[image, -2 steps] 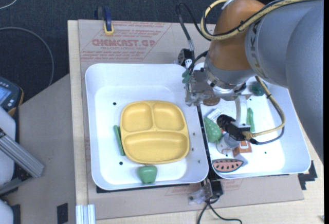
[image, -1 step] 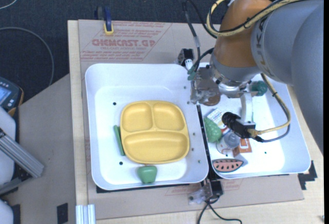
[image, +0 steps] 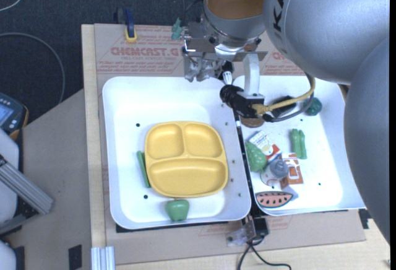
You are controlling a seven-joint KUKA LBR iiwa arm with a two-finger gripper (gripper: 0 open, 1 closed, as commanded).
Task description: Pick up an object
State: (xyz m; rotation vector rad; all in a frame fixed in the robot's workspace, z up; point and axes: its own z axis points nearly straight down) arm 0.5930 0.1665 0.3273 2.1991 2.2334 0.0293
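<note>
On the counter [image: 98, 139], nearest in the left bin [image: 117, 157], a green pepper [image: 177, 209] is seen at 6 o'clock from a yellow divided plate [image: 185, 158], just beside its rim. A green bean [image: 143, 169] lies along the plate's 9 o'clock side. In the right bin [image: 328, 188], a watermelon slice [image: 274, 199] lies at the near rim. Beyond it are a red-and-white packet [image: 292, 173], a leafy green piece [image: 255, 155] and a green pickle [image: 299, 143], with a teal ball [image: 314, 106] toward 1 o'clock. Farthest, the gripper [image: 201, 70] hangs over the left bin's far rim near 12 o'clock. Whether it is spread or closed, or grips anything, cannot be told.
</note>
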